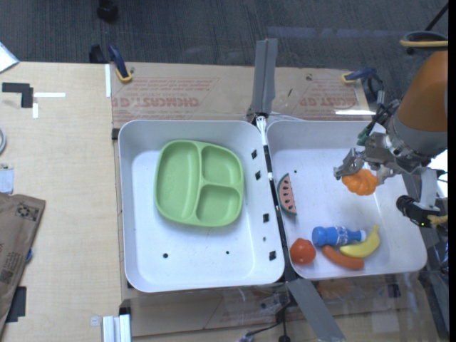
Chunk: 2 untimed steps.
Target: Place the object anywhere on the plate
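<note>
**A:** Starting on the left, the green plate (199,184) sits in the left bin (135,212), three compartments, nothing on it, and it's well away to the left of the jaws.

**B:** And across the divider?

**A:** In the right bin (320,155) a watermelon slice (287,194) lies against the near wall, left of the jaws and a bit lower. Lower still, a red tomato (302,251), a blue bottle (336,235), a banana (362,244) and an orange carrot-like piece (343,258) are bunched together, touching, at the front edge.

**B:** The gripper?

**A:** The gripper (360,171) is over the right bin, and there's an orange pepper-like object (360,182) right at its fingertips. The jaws look closed in around its top, though the grip itself is hard to make out.
</note>
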Each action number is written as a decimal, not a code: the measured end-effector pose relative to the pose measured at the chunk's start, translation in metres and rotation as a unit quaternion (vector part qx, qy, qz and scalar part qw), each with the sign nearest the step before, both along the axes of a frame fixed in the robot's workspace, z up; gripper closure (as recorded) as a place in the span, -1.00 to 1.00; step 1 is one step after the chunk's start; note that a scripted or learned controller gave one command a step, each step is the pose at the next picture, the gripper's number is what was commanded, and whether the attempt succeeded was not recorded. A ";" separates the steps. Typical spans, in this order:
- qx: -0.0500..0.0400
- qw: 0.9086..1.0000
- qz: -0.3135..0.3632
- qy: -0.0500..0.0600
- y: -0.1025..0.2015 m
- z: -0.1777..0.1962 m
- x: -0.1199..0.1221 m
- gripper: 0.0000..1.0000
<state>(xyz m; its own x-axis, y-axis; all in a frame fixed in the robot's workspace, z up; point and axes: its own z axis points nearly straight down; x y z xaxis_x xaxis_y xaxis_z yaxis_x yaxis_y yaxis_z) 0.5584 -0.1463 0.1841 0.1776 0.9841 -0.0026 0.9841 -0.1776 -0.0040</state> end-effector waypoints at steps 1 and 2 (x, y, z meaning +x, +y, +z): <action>0.002 0.981 0.193 0.000 0.073 0.011 -0.021 1.00; 0.001 0.999 0.047 0.000 0.157 0.006 -0.013 1.00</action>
